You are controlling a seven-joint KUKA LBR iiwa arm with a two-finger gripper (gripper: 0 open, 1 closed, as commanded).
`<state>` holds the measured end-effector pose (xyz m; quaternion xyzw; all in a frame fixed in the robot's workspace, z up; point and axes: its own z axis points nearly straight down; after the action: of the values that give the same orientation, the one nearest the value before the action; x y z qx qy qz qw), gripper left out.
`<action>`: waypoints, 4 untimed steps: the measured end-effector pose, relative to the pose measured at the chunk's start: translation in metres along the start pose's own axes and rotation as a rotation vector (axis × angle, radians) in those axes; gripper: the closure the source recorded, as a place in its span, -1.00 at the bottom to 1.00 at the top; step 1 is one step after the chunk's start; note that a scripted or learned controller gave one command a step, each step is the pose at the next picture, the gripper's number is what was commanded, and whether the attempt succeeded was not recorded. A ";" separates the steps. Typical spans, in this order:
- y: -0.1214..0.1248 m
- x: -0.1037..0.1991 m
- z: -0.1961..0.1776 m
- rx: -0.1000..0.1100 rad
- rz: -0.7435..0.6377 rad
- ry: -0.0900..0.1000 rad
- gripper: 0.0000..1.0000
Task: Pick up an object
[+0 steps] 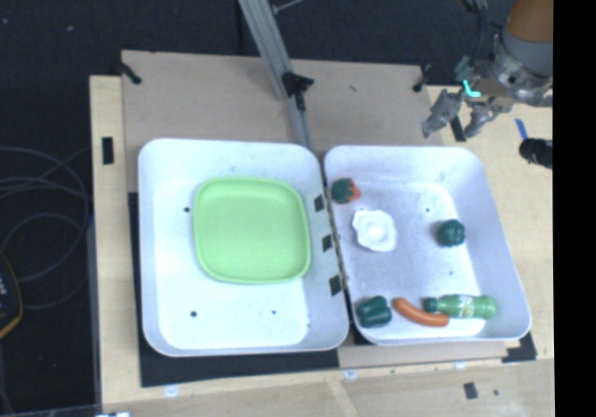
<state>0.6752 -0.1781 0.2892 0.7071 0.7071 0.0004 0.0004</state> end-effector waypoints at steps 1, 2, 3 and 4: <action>0.000 0.000 0.000 0.000 0.000 0.000 -1.00; -0.002 0.002 0.042 0.004 0.000 0.000 -1.00; 0.000 0.000 0.084 0.004 0.000 0.000 -1.00; 0.008 0.002 0.134 0.005 0.000 0.000 -1.00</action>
<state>0.6839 -0.1762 0.1553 0.7070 0.7072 -0.0013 -0.0011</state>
